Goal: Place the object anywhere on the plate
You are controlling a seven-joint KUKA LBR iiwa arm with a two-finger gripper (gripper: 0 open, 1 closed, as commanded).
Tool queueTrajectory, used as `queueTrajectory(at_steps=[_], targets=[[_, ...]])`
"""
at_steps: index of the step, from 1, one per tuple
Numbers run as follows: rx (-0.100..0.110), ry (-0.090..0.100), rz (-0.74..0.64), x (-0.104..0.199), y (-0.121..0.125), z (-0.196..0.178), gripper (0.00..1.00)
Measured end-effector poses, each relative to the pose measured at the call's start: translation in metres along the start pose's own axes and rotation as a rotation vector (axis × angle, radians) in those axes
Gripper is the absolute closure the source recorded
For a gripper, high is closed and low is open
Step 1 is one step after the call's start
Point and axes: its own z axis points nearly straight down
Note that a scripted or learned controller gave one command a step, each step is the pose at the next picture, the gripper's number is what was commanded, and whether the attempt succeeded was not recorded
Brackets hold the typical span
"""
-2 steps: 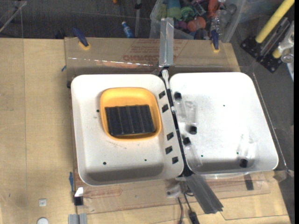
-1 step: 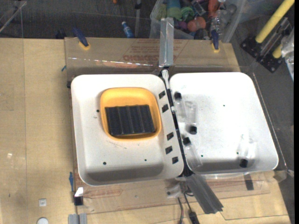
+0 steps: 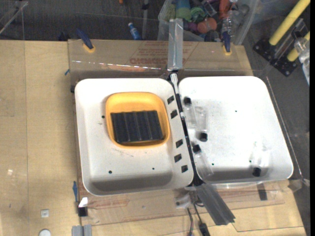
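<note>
End effector state: cannot tell. Dark ridged object on orange plate, left bin.

1. A robotics lab or test workshop: two shallow white bins sit side by side on a plywood desk, parted by a dark divider.
2. A clear plastic sheet is held to the desk's far edge by clamps.
3. Behind it, a transparent tub brims with bright plastic test objects.
4. Cables trail off the near edge; yellow padded tubing stands beside dark equipment at right.
</note>
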Motion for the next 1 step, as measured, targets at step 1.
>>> queueTrajectory(at_steps=[1], targets=[[-0.001,-0.001,-0.353,-0.0020,0.0000,0.0006,1.00]])
